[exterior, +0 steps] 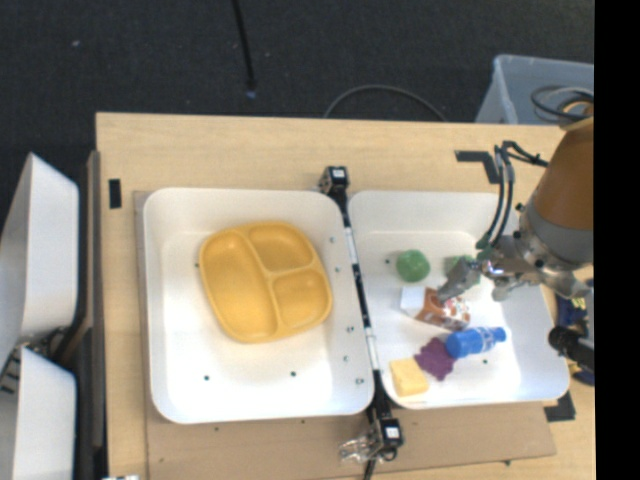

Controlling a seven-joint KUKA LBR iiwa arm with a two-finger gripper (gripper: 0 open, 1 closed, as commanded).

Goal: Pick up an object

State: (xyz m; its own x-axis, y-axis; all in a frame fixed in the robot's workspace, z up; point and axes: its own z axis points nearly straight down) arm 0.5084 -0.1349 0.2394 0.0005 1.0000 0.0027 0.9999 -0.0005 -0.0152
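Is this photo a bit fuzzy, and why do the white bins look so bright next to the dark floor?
In the camera view, everything is slightly soft; the gripper and small items like the blue bottle lack crisp edges. The right bin and left bin look nearly washed out under even light, with faint shadows, while the floor stays dark.

left bin (170, 368) – yellow divided plate (265, 280) near centre | grey tub (520, 88) at 2 o'clock off the bench (220, 148) | black cable (240, 28) at 12
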